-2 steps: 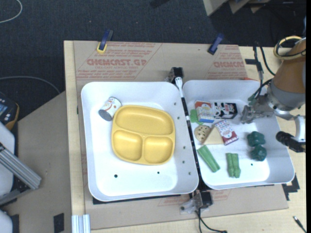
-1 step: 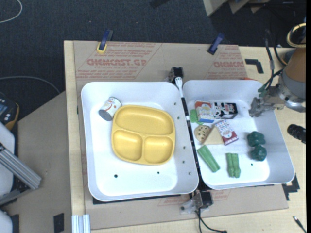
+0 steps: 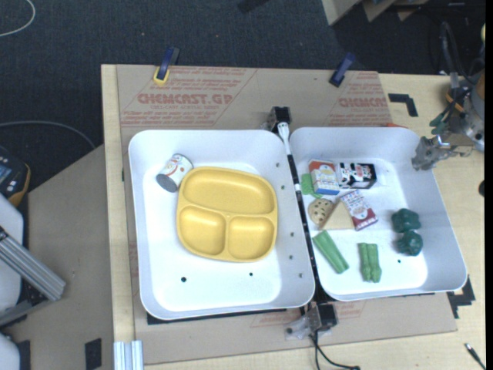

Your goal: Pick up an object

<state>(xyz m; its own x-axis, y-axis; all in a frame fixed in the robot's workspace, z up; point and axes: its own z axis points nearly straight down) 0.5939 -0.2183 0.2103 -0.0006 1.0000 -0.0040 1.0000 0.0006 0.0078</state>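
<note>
1. Where I can read print, the bench board [image 3: 192,92] says "CHEMCAST".
2. Left bin [image 3: 146,230]: yellow divided tray [image 3: 227,212]; small can [image 3: 174,172] at the tray's far-left corner.
3. Right bin [image 3: 439,237]: cartons [image 3: 343,176], green pieces [image 3: 370,261].
4. Gripper [image 3: 428,154] over the right bin's far-right corner; grip state I cannot tell.

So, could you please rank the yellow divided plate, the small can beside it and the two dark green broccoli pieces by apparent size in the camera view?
1. Yellow divided plate, by far the largest.
2. Small can.
3. The two broccoli pieces look alike, so I leave them unranked; each looks only slightly smaller than the can.
</note>
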